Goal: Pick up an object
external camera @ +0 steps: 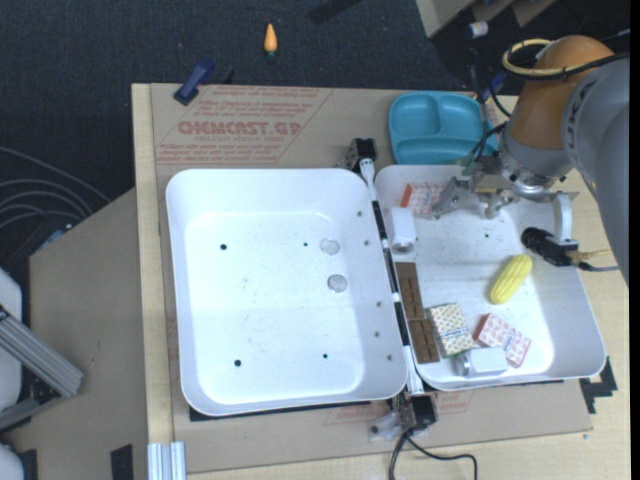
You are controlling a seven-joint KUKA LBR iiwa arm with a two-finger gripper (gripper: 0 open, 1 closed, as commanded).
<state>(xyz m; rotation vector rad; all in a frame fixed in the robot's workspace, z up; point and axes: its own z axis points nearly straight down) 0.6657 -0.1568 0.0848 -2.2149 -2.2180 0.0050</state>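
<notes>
My gripper point(470, 194) hangs low over the far end of the right bin point(580, 318), under the grey arm with its orange band. Just to its left lies a red-and-white packet point(424, 198), close to the gripper; whether they touch I cannot tell. A yellow corn cob point(510, 278) rests in the middle of that bin. Toward the near end lie a patterned yellow packet point(448, 326), a red-and-white wrapper point(503, 339) and a pale grey block point(486, 364). A brown bar point(411, 308) lies along the bin's left wall.
The left bin point(200, 268) holds two small grey discs point(334, 266). A teal divided tray point(435, 128) sits behind the right bin. A blue item point(193, 83) lies at the bench's far left corner, and an orange bit point(270, 38) lies beyond the bench.
</notes>
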